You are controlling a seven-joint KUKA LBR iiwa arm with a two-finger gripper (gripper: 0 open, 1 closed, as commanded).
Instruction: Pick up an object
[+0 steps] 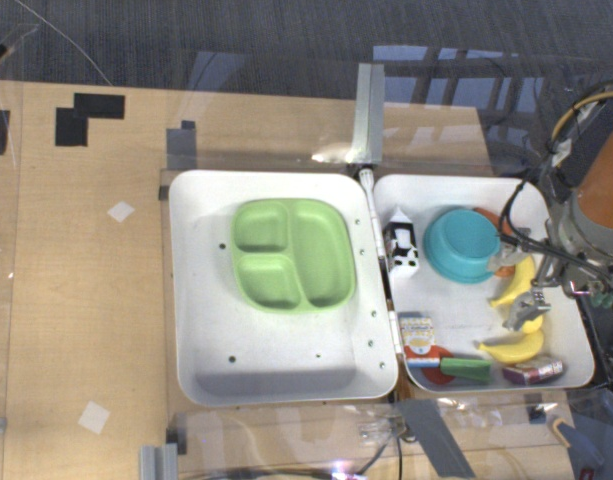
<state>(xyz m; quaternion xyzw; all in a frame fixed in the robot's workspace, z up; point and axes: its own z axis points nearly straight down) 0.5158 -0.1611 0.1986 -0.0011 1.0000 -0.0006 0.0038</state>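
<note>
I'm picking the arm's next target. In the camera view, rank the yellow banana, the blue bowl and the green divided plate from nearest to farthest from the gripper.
From the gripper:
1. Yellow banana, right bin, just below and partly under the gripper.
2. Blue bowl, same bin, up and to the left.
3. Green divided plate, in the left bin, farthest by far.

Two bins sit side by side on the counter. The left bin holds a divided tray near its middle. In the right bin, a bowl lies toward the back, with a small toy cow to its left. Bananas lie right of centre. A small carton, a marker and a small tube lie along the front edge.
</note>
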